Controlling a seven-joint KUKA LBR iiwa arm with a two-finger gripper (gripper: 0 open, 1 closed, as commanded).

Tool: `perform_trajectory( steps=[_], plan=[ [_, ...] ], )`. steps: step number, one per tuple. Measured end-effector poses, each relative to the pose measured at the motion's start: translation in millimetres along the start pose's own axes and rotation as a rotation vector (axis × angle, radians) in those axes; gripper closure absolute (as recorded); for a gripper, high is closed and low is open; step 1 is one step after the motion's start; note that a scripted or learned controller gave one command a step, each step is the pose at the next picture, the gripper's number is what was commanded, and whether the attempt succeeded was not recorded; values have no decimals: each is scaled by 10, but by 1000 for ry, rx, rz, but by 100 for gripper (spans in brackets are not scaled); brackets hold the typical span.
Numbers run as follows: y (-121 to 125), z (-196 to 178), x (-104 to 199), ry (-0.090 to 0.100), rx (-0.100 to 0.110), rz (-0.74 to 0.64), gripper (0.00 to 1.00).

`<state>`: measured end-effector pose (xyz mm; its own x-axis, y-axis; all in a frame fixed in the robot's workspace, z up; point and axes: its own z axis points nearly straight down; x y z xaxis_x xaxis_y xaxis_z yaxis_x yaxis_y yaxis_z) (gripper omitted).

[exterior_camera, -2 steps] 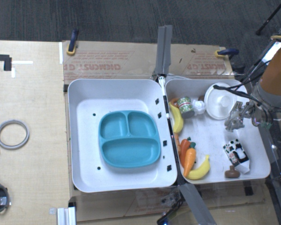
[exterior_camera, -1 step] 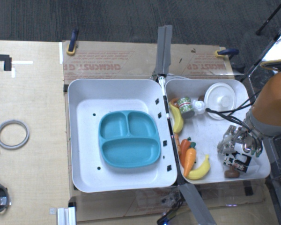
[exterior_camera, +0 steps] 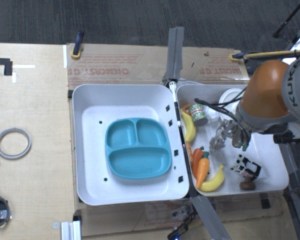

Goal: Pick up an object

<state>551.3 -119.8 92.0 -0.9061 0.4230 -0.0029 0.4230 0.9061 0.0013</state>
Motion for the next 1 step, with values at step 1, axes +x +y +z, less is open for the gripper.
perform_trajectory(
  steps=[1],
  plan=[
    [-5,0,-1,0,1,1,0]
  ],
)
